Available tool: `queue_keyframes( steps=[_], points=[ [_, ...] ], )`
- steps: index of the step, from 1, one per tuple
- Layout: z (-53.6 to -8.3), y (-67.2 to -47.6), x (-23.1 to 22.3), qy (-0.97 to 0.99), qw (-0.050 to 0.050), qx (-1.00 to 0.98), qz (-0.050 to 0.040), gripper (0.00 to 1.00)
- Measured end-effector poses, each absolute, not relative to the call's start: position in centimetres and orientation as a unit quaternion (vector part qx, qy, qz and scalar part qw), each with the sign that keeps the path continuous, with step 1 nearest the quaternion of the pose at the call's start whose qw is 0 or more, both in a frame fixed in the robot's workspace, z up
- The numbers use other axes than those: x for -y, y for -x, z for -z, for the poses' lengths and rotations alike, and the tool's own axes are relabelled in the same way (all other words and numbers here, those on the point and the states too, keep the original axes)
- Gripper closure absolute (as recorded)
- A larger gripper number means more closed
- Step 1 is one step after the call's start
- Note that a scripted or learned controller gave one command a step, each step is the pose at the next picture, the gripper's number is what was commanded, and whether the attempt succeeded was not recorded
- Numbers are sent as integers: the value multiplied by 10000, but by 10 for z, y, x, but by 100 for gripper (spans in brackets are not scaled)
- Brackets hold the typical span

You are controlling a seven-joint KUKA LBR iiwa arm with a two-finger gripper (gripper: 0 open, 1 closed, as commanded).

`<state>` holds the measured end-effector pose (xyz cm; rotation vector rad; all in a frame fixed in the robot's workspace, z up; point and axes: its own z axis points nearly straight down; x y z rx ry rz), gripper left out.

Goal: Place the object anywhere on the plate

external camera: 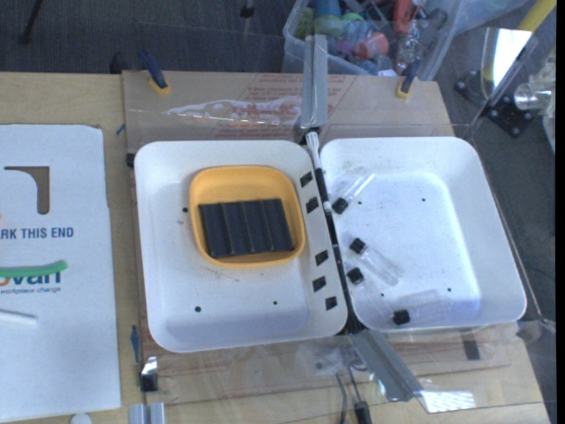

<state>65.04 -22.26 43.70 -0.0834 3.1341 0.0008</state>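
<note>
plate (205,186): matt yellow plastic | object (246,228): dark, ribbed, matt | bins (229,321): smooth white plastic | bench (62,100): pale wood

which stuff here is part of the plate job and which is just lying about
Job:
- yellow plate in the left bin
- dark ridged block, already on the plate

Lying about:
- right bin
- clear tub of toys
- white printed board
</note>
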Motion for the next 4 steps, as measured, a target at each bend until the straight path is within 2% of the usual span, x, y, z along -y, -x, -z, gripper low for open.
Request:
queue_keyframes(
  steps=[1,3,4],
  points=[
    [-437,-668,222,2012,57,-9795,10,100],
    [-436,-664,221,5413,35,-8408,1,100],
    [-281,-668,220,6771,24,-7359,-10,100]
  ],
)
